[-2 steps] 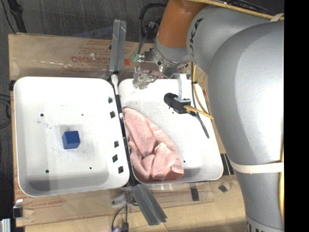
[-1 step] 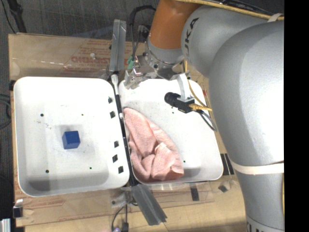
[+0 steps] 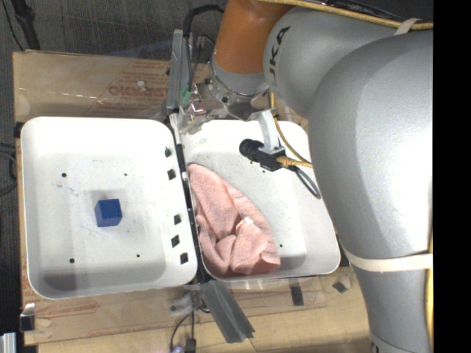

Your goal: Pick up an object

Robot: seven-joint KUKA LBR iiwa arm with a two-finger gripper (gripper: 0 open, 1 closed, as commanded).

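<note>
A small blue cube sits on the floor of the left bin, left of its middle. A crumpled pink cloth lies in the right bin, along its left wall and toward the near edge. My gripper hangs at the far left corner of the right bin, close to the divider between the bins, well behind the cloth and far from the cube. Nothing can be seen held in it.
The big grey arm with its orange band covers the right side of the view and overhangs the right bin's far and right edges. A black cable fitting juts over that bin. Brown board surrounds the bins.
</note>
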